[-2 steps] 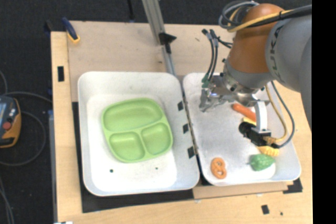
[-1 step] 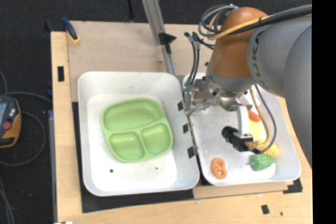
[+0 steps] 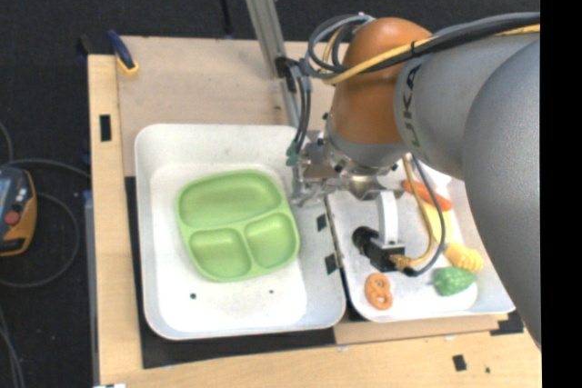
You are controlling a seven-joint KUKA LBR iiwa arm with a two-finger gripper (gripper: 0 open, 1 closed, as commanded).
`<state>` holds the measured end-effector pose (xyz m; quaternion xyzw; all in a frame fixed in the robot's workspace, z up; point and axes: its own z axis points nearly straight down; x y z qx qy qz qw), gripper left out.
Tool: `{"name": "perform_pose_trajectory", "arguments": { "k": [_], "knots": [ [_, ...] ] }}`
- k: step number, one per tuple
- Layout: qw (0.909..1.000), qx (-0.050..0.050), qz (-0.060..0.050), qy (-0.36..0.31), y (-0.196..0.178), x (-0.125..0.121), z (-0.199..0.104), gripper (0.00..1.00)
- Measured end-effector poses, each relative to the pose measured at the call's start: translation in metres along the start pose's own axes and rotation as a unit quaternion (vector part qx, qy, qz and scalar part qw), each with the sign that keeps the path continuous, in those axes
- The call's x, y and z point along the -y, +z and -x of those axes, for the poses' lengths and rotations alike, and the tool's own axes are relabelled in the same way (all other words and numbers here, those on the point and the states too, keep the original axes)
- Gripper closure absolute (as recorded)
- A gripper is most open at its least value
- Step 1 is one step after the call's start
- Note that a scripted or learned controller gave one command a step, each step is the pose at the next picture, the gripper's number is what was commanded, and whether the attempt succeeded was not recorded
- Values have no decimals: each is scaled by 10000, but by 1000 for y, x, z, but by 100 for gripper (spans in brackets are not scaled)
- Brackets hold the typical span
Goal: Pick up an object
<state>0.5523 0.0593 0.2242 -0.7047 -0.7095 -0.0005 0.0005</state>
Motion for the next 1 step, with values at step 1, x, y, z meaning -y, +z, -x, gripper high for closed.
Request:
{"name": "perform_pose_trajectory", "arguments": {
  "k": [1],
  "knots": [
    [10000, 0, 15, 2, -20, 6, -28, 100]
  ]
}}
